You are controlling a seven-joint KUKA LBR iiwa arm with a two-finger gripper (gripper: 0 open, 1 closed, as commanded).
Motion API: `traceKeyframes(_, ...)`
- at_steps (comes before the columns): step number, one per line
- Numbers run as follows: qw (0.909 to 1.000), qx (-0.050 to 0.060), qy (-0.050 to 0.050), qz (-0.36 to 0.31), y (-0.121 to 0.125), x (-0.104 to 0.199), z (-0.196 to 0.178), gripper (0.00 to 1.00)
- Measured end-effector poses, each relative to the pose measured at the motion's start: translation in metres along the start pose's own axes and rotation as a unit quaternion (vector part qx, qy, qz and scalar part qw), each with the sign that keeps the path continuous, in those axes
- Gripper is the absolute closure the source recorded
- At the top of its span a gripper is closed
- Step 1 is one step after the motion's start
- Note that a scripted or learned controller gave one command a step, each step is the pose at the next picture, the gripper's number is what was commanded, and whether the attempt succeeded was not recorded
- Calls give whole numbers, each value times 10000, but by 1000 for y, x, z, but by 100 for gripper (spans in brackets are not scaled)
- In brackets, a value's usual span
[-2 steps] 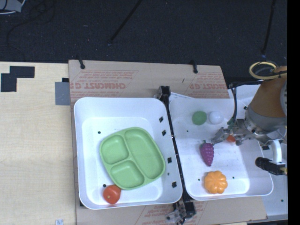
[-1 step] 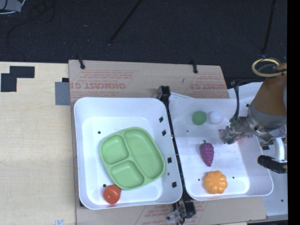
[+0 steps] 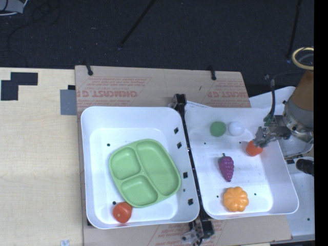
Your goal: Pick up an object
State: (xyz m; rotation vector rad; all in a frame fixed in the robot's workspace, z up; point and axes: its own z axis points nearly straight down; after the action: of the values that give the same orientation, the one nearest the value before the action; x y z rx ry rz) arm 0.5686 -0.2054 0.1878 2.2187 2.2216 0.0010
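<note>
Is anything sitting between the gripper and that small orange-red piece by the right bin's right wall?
Nothing visible. The gripper sits right above the orange-red piece at the right bin's right wall. The white ball and green ball lie off to the left.

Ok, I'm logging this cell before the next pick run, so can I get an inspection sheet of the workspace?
Surface: two white bins side by side, left bin and right bin, on cardboard.
Job's things: right bin holds green ball, white ball, purple grapes, orange pumpkin, red-orange piece.
Clutter: green divided plate and red tomato in left bin.
Grippers: gripper at the red-orange piece; grasp unclear.
Cables: dark cables on the floor.
Surroundings: wooden bench.
</note>
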Motion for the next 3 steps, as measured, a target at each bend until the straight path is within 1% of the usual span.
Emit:
traceKeyframes(2,10000,-6,-1,-4,4,-4,-90,100)
traceKeyframes(3,10000,31,19,-14,-10,53,-74,100)
